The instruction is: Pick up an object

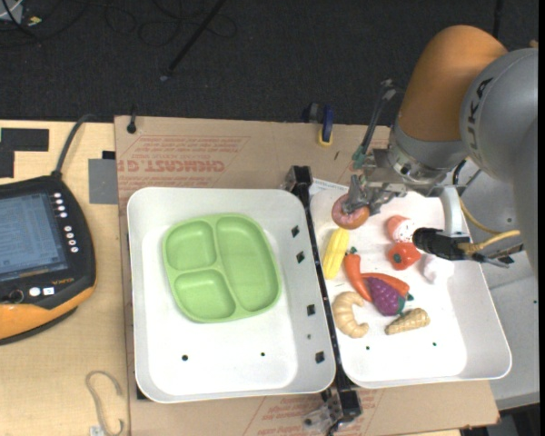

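1. The gripper (361,192) is sitting low over the far-left corner of the right bin (472,334), and the pink donut (351,212) is showing right at its fingertips — looks to me like it's pinched on the donut, though I can't tell whether the donut is actually off the floor.
2. Just beside that, the corn cob (335,252) is lying along the bin's left wall, with the carrot (356,275) and purple eggplant (386,292) next to it.
3. Further out, a red and white piece (401,231) and a red tomato-ish thing (404,255) are sitting near the middle, and a croissant (350,313) and a tan cone-shaped piece (407,321) are lying toward the near side.
4. The left bin (163,352) is holding a green divided plate (221,267).
5. Progress-wise — I'd say the grab is roughly made, the lift is what's left.
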Robot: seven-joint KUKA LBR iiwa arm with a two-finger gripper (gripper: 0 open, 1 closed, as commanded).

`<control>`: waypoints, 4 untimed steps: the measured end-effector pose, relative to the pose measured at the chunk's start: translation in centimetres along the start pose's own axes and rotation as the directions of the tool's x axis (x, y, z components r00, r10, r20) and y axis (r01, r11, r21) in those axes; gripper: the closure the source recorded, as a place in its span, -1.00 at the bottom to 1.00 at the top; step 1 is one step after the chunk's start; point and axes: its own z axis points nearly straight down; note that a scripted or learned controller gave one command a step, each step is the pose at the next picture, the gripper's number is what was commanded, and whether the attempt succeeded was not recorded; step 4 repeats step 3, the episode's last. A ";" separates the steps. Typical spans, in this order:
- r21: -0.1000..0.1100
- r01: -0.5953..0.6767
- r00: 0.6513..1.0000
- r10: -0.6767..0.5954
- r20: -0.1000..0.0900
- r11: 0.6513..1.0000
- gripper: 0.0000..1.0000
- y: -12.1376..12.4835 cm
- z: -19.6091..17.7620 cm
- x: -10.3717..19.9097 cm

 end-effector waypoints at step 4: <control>0.000 -0.002 1.000 0.002 0.001 1.000 1.00 -0.7 -1.4 -0.4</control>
